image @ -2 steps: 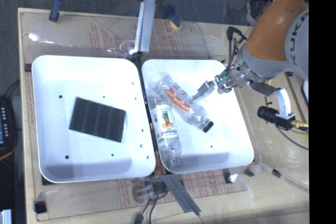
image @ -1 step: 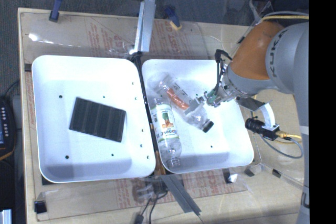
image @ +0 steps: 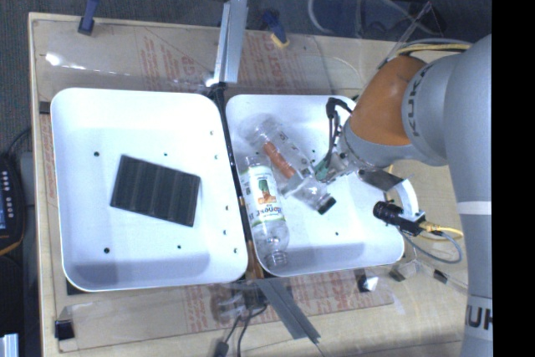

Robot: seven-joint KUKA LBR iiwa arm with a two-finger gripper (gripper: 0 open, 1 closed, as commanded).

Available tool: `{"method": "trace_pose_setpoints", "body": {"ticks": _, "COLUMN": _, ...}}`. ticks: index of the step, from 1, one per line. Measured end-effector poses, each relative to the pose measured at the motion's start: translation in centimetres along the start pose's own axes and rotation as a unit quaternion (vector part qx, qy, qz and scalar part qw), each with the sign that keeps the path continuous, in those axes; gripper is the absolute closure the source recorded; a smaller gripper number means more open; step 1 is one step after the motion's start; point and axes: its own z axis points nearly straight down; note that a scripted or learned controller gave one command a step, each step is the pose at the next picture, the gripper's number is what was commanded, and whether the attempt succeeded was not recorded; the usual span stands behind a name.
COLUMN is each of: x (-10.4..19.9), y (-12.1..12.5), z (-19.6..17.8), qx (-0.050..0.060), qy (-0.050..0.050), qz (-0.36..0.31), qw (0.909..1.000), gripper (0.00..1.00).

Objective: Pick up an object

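The arm [image: 435,113] reaches in from the right over the right bin [image: 368,242], 1 of 2 white bins; the left bin [image: 75,121] bears a dark ribbed panel [image: 156,191]. In the right bin, against its left wall, lies a clear plastic bottle [image: 267,213] with a green and orange label, next to a second, crumpled clear bottle [image: 272,138] with an orange strip. Both look light, thin-walled and slick, apt to dent or roll under a pinch. The labelled bottle seems best taken across its middle at the label, where the body is straight. The gripper [image: 320,180] is low in the bin near small clear and dark pieces; whether it is apart or together I cannot tell.
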Motion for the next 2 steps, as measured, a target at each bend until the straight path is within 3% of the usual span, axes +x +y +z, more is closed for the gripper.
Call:
{"method": "trace_pose_setpoints", "body": {"ticks": 1, "x": 0.0, "y": 0.1, "z": -0.7, "qx": 0.001, "qy": 0.001, "qz": -0.002, "qw": 1.0000, "gripper": 1.00}}
{"method": "trace_pose_setpoints", "body": {"ticks": 2, "x": 2.0, "y": 4.7, "z": -8.3, "qx": 0.002, "qy": 0.001, "qz": 0.028, "qw": 0.9996, "gripper": 1.00}}
